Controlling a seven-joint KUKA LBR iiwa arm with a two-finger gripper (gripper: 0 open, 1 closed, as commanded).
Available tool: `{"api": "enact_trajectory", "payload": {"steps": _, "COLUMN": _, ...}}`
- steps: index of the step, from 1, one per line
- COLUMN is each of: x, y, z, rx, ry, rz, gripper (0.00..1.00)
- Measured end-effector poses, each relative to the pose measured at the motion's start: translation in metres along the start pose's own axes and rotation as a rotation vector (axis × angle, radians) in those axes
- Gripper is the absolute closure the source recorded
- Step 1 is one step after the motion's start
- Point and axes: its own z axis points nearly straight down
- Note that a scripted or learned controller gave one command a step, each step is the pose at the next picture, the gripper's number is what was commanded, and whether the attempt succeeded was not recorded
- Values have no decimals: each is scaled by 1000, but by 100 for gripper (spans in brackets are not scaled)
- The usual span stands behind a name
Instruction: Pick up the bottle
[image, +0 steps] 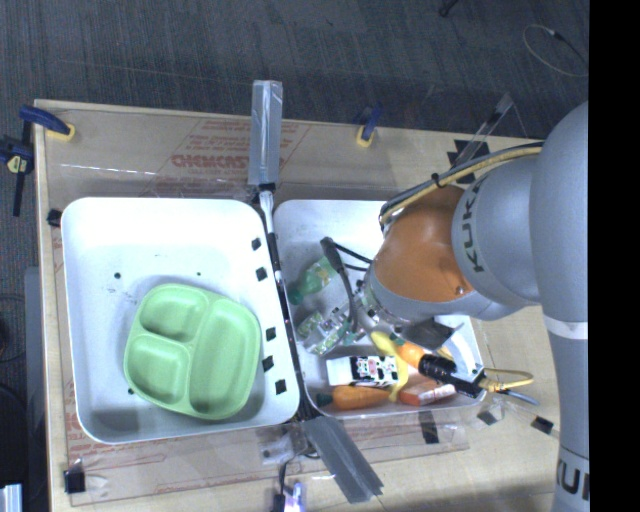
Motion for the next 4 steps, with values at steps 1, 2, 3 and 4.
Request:
{"api": "enact_trajectory", "payload": {"steps": 1, "x": 64, "y": 59, "z": -142, "rx": 18, "ry": 20, "rz": 178, "gripper": 100}}
{"api": "enact_trajectory", "payload": {"steps": 2, "x": 136, "y": 57, "z": -115, "rx": 23, "ry": 21, "rz": 332, "gripper": 100}}
{"api": "enact_trajectory", "payload": {"steps": 3, "x": 53, "y": 15, "z": -162, "rx": 19, "ry": 19, "rz": 280, "gripper": 100}}
{"api": "enact_trajectory", "payload": {"steps": 4, "x": 118, "y": 88, "z": -107, "rx": 24, "ry": 20, "rz": 372, "gripper": 100}}
